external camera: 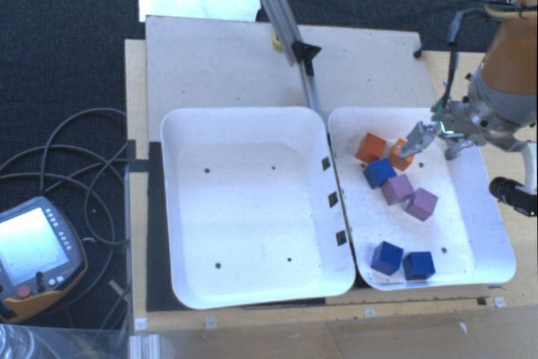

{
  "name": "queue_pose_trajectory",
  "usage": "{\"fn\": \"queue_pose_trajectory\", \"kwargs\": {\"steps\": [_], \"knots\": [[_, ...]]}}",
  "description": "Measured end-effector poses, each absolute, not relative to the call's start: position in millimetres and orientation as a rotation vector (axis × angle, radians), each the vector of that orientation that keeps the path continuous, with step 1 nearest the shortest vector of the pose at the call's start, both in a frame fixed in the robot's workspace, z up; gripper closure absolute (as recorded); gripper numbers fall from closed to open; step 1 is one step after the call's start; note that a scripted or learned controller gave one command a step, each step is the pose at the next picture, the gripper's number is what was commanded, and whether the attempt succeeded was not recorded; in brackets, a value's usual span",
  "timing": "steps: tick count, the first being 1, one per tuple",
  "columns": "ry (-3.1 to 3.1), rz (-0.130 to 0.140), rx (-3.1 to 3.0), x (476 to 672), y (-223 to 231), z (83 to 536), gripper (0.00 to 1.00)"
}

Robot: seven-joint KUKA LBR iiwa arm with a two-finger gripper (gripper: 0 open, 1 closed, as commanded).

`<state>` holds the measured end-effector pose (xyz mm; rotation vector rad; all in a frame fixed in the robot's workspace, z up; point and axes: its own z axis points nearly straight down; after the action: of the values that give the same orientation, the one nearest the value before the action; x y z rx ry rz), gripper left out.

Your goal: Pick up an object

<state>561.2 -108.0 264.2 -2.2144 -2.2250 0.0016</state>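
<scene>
You are at the reaching step: the gripper (409,149) has its tip low in the right bin (471,265), right at a small orange block (400,156), and the grab itself does not look done yet. You can see the block tucked by the silver fingers, maybe partly between them, but the view is too small and blurry there, so you cannot tell how wide the hand is or if it has hold of anything. Next to it, a little to the left, sits a bigger orange block (370,147), and just below is a blue block (378,172) that touches or nearly touches the small orange one. Two purple blocks (408,195) lie just below and to the right of that, close together. Two more blue blocks (402,261) sit side by side near the front of the bin, well apart from the hand. The left bin (252,206) is not part of this grab (the hand is nowhere near it). For the next move, you would want the fingers to close snugly on the small orange block and then lift straight up. Go slowly, because the blocks are crowded, and a finger could bump the blue one or push the orange one away.
</scene>
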Motion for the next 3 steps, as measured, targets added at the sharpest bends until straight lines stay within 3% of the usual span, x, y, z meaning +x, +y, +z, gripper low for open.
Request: {"fn": "queue_pose_trajectory", "kwargs": {"steps": [1,3], "knots": [[-2.226,-0.002,-2.218,561.9,-108.1,266.2,0.00],[-2.222,0.003,-2.217,557.1,-96.1,173.5,0.00]]}}
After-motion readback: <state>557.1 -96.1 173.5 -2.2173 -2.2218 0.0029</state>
